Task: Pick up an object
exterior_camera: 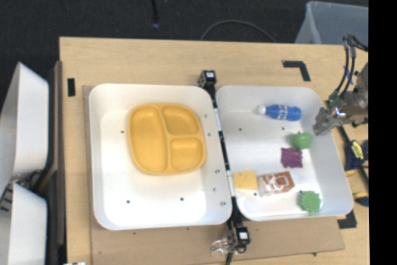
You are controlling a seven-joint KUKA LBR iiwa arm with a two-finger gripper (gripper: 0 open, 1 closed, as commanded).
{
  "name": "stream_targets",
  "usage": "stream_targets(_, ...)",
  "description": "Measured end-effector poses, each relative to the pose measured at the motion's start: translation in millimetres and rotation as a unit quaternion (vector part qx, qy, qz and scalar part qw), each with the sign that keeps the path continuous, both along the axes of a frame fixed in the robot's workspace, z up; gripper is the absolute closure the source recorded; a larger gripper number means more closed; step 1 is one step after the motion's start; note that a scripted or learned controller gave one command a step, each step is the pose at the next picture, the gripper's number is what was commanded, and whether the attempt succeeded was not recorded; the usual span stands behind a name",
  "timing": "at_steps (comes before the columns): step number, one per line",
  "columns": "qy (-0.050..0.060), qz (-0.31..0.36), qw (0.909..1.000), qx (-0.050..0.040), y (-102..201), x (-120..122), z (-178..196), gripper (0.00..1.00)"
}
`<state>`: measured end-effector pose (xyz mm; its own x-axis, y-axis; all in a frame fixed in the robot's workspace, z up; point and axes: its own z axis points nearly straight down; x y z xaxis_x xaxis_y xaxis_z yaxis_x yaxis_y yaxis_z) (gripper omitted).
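Left bin [111, 208]: it carries a yellow divided plate [166, 137], lying flat toward the upper middle. Nothing loose lies in its three compartments, so this bin offers no small thing to lift.

Right bin [248, 133]: all the loose pieces are here, which makes it the side to work.

Blue bottle [280, 112]: on its side near the far wall, well apart from the rest, so it has free room around it.

Green piece [301, 140] and purple piece [291, 157]: just beside each other by the right wall; a grasp on one would likely nudge the other.

Near row: a yellow block [245, 180] just beside an orange-and-white packet [276, 183], with a green knobbly ball [309, 201] apart in the near right corner.

Gripper [327, 121]: at the right bin's right wall, just above the green piece, reaching in from the right. It is small and dark here, so whether it is released or clenched I cannot tell; nothing is seen in it.

Likely target: the green piece, being nearest, though that is only a judgement.

Table [149, 62]: pale wood, bearing both bins side by side.
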<state>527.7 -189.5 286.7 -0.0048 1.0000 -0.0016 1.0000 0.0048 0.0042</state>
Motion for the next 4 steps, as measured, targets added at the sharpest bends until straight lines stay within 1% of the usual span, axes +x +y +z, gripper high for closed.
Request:
stream_targets(1,0.001,0.001,1.0000,0.0003,39.1,19.6,-8.9,1.00)
stream_targets(2,0.001,0.001,1.0000,0.0008,83.4,35.9,-5.3,1.00)
stream_targets(3,0.001,0.001,1.0000,0.0004,136.9,45.3,-4.9,1.00)
stream_targets(4,0.001,0.000,1.0000,0.0002,184.0,69.2,-21.1,1.00)
